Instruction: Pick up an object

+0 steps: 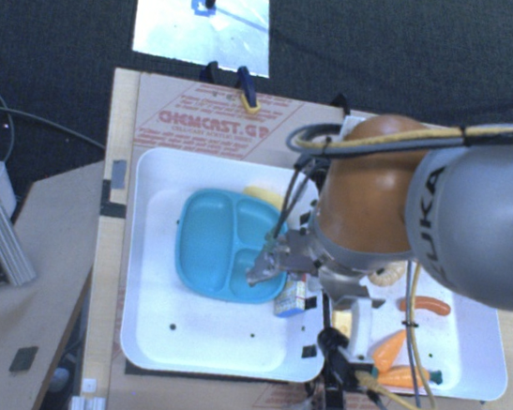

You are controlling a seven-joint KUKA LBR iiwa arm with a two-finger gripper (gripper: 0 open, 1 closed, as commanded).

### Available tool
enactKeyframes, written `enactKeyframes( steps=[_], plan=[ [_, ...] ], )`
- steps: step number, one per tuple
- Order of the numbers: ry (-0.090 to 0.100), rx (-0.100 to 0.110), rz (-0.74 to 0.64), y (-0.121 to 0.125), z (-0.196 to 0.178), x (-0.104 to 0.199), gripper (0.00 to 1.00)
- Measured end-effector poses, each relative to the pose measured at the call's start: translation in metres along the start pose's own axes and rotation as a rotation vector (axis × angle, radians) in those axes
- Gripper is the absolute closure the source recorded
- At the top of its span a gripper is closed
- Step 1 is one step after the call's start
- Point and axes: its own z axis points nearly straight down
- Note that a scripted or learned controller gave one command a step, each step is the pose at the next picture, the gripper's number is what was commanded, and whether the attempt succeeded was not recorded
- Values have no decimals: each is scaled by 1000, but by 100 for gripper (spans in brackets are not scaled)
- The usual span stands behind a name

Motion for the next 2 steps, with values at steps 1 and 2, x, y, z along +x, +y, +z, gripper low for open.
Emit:
enactKeyframes(
  steps=[1,2],
  plan=[
    [-4,3,10,0,121,10,0],
    [0,-11,5,74,148,43,0]
  ],
)
